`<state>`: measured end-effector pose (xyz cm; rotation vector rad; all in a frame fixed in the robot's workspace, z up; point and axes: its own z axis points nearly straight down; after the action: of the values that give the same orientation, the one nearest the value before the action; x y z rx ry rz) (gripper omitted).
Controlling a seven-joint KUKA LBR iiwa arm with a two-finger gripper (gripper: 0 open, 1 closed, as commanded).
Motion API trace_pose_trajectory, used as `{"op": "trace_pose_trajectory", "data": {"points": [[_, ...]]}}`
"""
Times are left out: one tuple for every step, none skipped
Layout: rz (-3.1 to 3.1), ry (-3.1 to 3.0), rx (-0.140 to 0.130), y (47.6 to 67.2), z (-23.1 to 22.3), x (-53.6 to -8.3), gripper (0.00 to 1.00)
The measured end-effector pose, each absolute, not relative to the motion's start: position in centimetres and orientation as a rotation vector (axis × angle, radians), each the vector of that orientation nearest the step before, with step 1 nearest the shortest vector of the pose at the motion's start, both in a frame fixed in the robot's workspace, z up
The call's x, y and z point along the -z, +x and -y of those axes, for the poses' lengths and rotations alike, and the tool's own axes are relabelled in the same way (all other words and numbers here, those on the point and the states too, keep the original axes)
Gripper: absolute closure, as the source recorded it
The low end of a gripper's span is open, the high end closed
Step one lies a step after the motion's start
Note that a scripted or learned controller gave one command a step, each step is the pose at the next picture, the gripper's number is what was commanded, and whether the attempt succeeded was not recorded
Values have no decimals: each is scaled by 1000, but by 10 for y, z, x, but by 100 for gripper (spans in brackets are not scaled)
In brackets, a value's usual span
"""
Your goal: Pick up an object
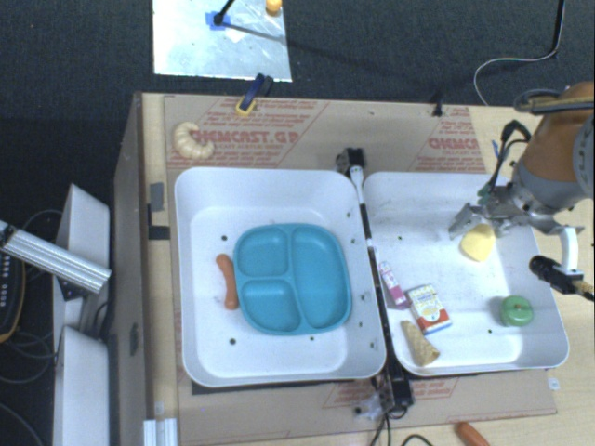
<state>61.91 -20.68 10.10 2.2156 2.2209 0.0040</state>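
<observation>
The gripper (483, 219) is low over the right bin (548, 342), fingers spread wide, one grey fingertip (462, 223) splayed out toward nine o'clock and the other tucked back by the wrist, with nothing pinched between them. Right at its six o'clock, just beside the fingertips and possibly touching, sits the yellow lump (479, 243), the closest candidate for a pick and the one this approach seems aimed at. To do this well, I'd say the arm needs to centre itself a touch further toward six o'clock so the lump lies squarely between both fingers rather than under one of them, then drop straight down and close slowly; the piece looks rounded and smooth, so an off-centre squeeze would likely squirt it sideways across the bin floor. Moving outward, the green round object (516, 310) lies toward five o'clock, well apart. Toward seven o'clock are the small red-and-white carton (429, 308), the pink tube (393, 284) along the bin's dividing edge, and the tan cone (419, 342) nearest the front wall, all clear of the approach. Over in the left bin (200, 249) at nine o'clock rest the blue divided plate (292, 277) and the orange sausage (228, 281) beside it.
</observation>
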Motion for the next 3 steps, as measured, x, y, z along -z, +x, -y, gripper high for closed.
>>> {"op": "trace_pose_trajectory", "data": {"points": [[-2219, 2212, -7, 620, 207, -112, 100], [-2220, 2213, -7, 620, 207, -112, 0], [-2222, 2219, -1, 602, 206, -112, 0]]}}
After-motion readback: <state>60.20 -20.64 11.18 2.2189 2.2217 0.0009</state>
